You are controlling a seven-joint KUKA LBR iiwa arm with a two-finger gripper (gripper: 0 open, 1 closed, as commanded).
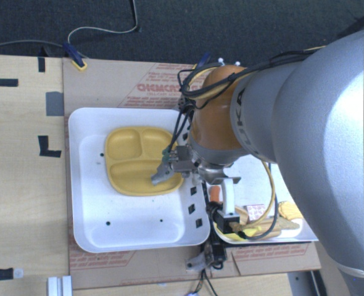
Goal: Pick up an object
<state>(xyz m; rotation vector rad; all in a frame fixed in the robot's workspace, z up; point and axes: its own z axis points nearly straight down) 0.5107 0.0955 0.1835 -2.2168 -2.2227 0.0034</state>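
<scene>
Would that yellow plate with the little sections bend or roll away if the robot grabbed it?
The yellow divided plastic plate looks moulded, so probably stiff. It lies flat in the left white bin, so rolling seems unlikely. Its smooth, shallow rim might slip from the gripper.

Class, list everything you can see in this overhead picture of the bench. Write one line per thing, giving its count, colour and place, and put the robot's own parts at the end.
Left bin: one, white, centre of the view.
Divided plate: one, yellow, upper part of the left bin.
Right bin: one, white, largely hidden under the arm.
Small items: several, yellow, orange and white, in the right bin; too hidden to name.
Cardboard sheet: one, brown with red print, under the bins.
Cable: one, black, across the top.
Arm: one, grey with orange band.
Gripper: one, grey, at the plate's right edge.
</scene>
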